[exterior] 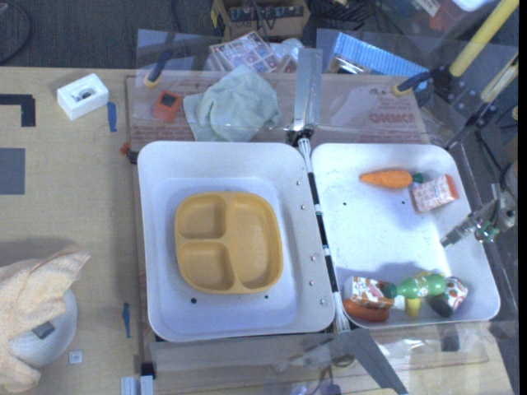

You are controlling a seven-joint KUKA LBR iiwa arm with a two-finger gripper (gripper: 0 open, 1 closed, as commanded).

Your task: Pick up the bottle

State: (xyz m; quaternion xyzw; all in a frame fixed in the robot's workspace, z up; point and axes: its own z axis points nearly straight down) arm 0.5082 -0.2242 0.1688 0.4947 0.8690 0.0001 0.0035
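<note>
A: How many bins sit on the bench?

B: Two shallow white ones, side by side. The left bin [156, 220] carries a single yellow plastic tray [229, 242], rounded at the corners and split into three compartments.

A: And the right bin [387, 229]?

B: Several small things. At about one o'clock lies one orange carrot [387, 178], smooth and tapered, and just beside it, toward two o'clock, one small red-and-white carton [433, 193]. Along the six o'clock edge a cluster huddles together: one red-and-white packet [368, 295], the green bottle [422, 286] lying on its side, one little yellow piece [412, 305] and one dark rounded item [445, 300].

A: So the bottle is low in the right bin?

B: Yes, around five o'clock, touching its neighbours in that cluster.

A: Where is the gripper [486, 227]?

B: At the bin's three o'clock rim, a small metallic shape at the frame's right side. Nothing shows between its fingers; how wide they stand cannot be told.

A: Anything beyond the bins?

B: One crumpled pale green cloth [232, 104] at twelve o'clock, one small white box [82, 95] at ten, and one soft yellow cloth [37, 282] at eight
</note>
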